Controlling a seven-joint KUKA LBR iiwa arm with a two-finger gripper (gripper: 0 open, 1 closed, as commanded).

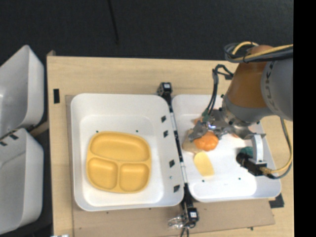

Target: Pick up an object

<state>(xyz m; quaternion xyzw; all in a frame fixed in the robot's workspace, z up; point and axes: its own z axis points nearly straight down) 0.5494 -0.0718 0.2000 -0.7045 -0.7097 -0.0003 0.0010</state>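
Note:
My gripper (205,131) hangs low over the middle of the right bin (224,189), reaching in from the right. An orange round object (207,141) lies right under its metal fingers, touching or nearly touching them. A pale yellow block (203,163) lies just below the orange object on the bin floor. A small tan object (190,144) peeks out to the left of the orange one. Whether the fingers hold anything is hidden by the wrist.
The left bin (79,132) holds a yellow divided plate (119,160) with three compartments. A ridge with black clips (174,132) separates the two bins. The wooden bench (59,83) surrounds them, and white shapes (17,132) stand at the far left.

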